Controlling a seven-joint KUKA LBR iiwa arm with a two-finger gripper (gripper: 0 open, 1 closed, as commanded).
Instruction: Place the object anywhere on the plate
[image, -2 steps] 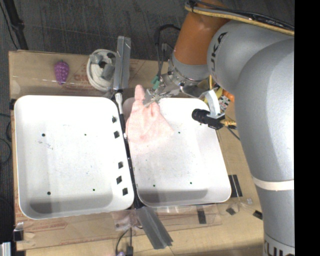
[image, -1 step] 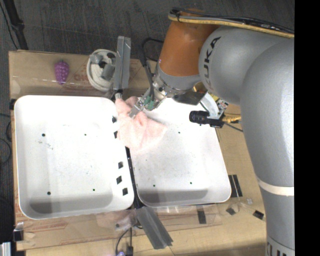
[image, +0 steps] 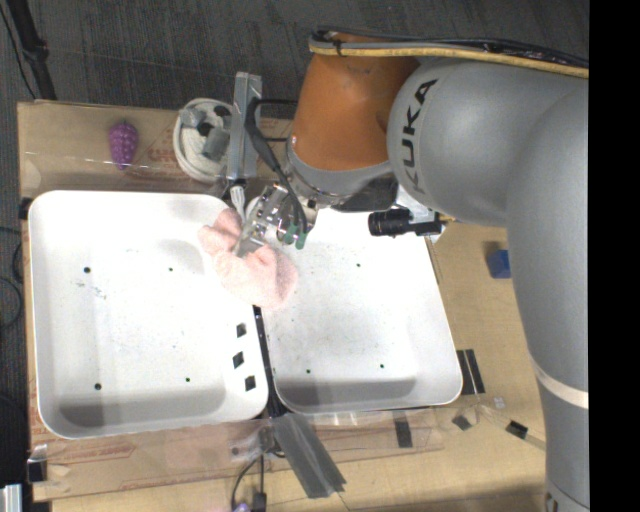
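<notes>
On the brown bench (image: 100, 170), 2 shallow white bins sit side by side, the left bin (image: 120, 330) touching the right bin (image: 370, 330) along a shared edge. A pink, soft-looking object (image: 262, 275) lies across that seam near its 12 o'clock end. The gripper (image: 262, 230) is at the object's upper edge, its state impossible to tell. At 11 o'clock on the bench sits a purple item (image: 123, 143); at 3 o'clock, something blue (image: 498, 263).

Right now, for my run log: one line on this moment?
gripper above pink cloth | cloth straddles both bins' shared edge | purple toy on bench
</notes>
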